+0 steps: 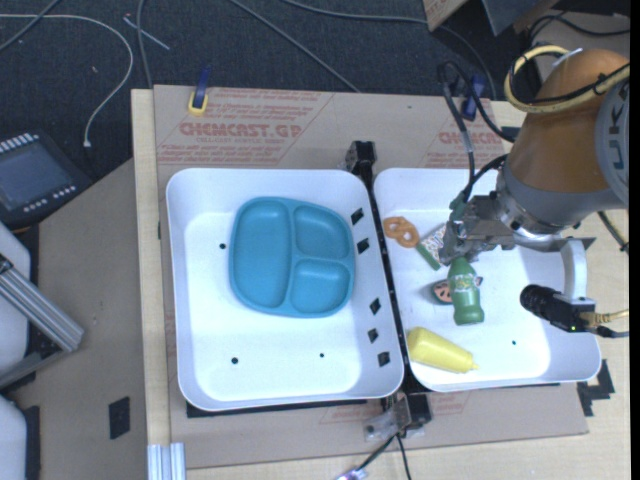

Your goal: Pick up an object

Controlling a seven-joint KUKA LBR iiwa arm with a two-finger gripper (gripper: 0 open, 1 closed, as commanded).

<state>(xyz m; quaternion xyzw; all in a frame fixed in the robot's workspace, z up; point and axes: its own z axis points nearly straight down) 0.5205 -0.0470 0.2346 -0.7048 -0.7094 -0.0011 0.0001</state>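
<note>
Hand hovers over green bottle, right bin.

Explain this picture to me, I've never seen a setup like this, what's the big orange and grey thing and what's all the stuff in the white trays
You are looking down at a slant from one fixed camera above a workbench. The orange and grey thing on the right is a robot arm; at its end is a two-finger gripper meant for grasping objects. Two shallow white bins sit side by side on the bench. The left bin holds a blue divided plate. The right bin holds small toy-like items: a green bottle, a yellow piece near the front and a pretzel-shaped piece near the divider. The gripper hangs just above the green bottle. From this angle I cannot tell whether it grips anything.
</note>
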